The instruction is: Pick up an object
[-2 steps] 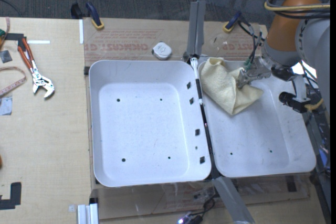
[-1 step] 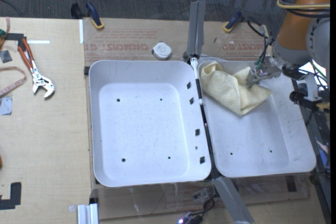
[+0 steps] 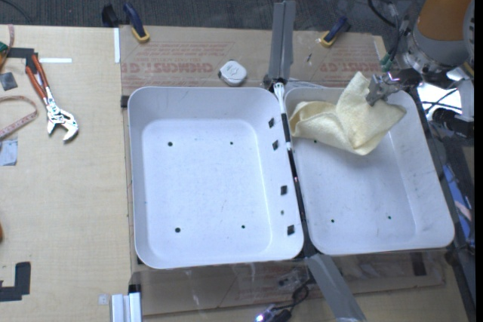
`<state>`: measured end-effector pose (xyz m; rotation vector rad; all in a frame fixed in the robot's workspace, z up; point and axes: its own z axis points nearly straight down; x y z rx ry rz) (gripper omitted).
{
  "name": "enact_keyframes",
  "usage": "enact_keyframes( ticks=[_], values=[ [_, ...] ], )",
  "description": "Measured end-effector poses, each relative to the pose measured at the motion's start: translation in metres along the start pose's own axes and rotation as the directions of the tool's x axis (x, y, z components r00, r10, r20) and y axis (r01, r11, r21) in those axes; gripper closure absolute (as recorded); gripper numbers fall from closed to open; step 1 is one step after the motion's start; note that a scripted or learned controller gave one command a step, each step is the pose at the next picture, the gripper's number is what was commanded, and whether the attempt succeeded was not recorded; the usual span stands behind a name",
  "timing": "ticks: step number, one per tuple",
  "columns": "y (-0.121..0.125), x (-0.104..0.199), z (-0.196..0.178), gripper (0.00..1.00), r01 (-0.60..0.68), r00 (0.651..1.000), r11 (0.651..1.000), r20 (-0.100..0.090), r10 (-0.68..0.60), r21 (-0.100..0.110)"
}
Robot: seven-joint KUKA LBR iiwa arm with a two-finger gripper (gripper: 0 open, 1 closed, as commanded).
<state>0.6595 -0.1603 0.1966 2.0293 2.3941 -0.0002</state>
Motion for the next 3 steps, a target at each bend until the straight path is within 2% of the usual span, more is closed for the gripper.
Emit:
enact_keyframes(
  ticks=[1, 2, 3],
  values=[
    [-0.01, -0.019, 0.007, 1.0, 0.24, 0.971, 0.971, -0.001, -0.24, 0.001],
    [0.007, 0.044, -0.022, 1.0, 0.098, 0.995, 0.995, -0.001, -0.098, 0.0],
    [-0.003, 0.051, 0.01, 1.0, 0.648, 0.762, 0.762, -0.002, -0.648, -0.001]
  ],
)
